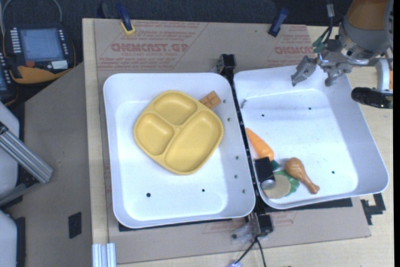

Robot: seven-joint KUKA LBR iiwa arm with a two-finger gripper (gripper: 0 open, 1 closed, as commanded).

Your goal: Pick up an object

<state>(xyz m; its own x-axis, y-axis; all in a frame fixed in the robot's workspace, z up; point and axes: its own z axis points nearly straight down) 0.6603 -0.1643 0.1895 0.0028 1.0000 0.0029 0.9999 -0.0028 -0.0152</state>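
Carrot point(259, 143): tapered, smooth orange, right bin point(350, 128) | hand point(319, 73): metal fingers spread, holding nothing

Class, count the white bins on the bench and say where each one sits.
2. The left bin holds a yellow divided plate. The right bin sits beside it, with a toy carrot and a toy drumstick near its lower-left corner.

Seen from one fixed camera high above the bench point(187, 40), looking down at a slant. Far enough back to take in both white bins: the left bin point(125, 197) well away from the gripper point(317, 74), the right bin point(356, 159) just below it.
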